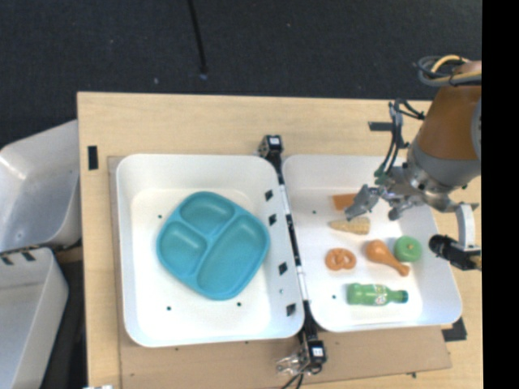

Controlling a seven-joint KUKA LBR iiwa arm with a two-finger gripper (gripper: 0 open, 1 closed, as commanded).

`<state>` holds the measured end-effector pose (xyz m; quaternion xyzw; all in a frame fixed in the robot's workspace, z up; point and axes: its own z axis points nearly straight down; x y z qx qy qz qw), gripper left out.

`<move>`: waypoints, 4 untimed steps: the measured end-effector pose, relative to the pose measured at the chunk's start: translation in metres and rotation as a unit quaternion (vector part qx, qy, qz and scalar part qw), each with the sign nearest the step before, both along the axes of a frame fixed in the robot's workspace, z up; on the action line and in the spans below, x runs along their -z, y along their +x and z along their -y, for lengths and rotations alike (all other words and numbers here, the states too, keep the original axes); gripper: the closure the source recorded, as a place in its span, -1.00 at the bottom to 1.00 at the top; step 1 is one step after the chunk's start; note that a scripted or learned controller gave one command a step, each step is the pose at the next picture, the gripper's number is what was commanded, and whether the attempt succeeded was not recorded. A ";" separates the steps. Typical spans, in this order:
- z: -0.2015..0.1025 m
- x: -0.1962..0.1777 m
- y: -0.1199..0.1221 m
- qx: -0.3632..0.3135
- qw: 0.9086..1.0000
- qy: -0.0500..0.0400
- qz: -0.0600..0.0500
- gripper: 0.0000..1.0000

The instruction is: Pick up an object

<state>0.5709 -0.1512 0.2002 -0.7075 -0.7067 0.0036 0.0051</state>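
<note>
The right bin (438,298) holds several small items. An orange wedge (344,202) and a beige bread piece (350,226) lie in its upper middle. Below them sit an orange pretzel (340,258), a drumstick (384,255), a green round piece (408,249) and a green bottle (375,295) lying on its side. My gripper (379,207) hangs over the right bin's upper part, just right of the orange wedge and above the drumstick. It is open with nothing between its fingers; the left fingertip (359,206) is close to the wedge and the bread.
A blue divided plate (212,244) lies in the left bin (130,298). A black-clipped divider (288,241) runs between the bins. The arm's orange band (450,124) looms over the right bin's far right corner. Wooden bench (162,120) surrounds the bins.
</note>
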 end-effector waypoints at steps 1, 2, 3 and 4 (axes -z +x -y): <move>0.000 -0.007 0.003 -0.001 1.000 -0.001 0.007 -1.00; 0.004 0.037 -0.004 0.000 1.000 -0.002 0.005 -1.00; 0.001 0.100 -0.004 0.001 1.000 -0.002 0.004 -1.00; 0.002 0.099 -0.003 0.002 1.000 -0.001 0.006 -1.00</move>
